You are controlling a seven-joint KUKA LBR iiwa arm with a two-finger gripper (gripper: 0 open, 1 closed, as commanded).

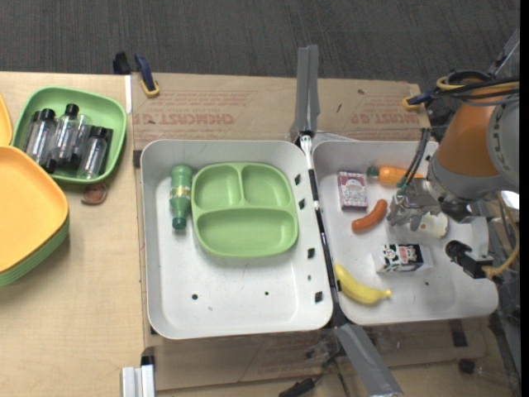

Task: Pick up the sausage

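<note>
The sausage, a short orange-red link, lies slantwise in the right bin, just below a small red card box. My gripper hangs right beside the sausage's right end, a little above the bin floor. Its fingers stand open with nothing between them. The grey arm with its orange band comes in from the right and hides part of the bin's back right corner.
The right bin also holds an orange carrot at the back, a small black-and-white carton below the gripper, and a banana at the front left. In the left bin lie a green divided plate and a green bottle.
</note>
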